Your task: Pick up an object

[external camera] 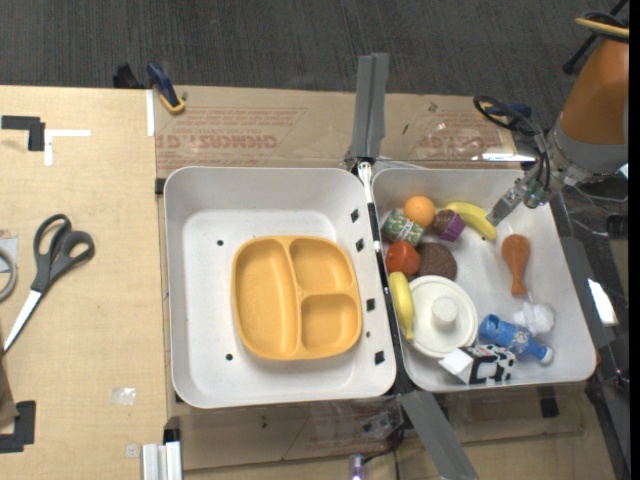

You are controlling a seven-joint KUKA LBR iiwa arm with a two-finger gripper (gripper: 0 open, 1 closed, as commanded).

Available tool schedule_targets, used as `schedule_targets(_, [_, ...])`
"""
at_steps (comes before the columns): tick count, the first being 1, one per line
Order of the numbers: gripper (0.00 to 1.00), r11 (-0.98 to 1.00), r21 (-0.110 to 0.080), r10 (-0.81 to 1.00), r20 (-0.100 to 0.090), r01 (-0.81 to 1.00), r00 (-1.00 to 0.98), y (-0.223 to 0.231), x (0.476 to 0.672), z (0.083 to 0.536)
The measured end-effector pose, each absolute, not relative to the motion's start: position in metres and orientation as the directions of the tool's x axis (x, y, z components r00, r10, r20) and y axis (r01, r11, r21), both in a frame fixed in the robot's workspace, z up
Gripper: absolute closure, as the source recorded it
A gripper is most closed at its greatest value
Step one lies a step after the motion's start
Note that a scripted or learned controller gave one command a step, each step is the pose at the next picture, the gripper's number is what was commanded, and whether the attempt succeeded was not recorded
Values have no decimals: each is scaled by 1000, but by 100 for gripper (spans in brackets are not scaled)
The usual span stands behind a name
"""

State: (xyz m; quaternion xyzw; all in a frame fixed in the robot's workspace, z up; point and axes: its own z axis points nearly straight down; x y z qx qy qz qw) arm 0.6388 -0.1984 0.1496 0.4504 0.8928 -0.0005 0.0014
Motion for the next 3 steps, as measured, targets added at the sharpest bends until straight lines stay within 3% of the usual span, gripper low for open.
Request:
schedule_targets(1, [0, 594, 1, 804, -3, 804, -594, -198, 639, 150])
schedule_targets(2, [0, 558, 2, 830, -4, 830, -558, -199, 660, 94])
schedule_targets(3, [100, 561, 3, 828, -9, 828, -561, -199, 662, 104])
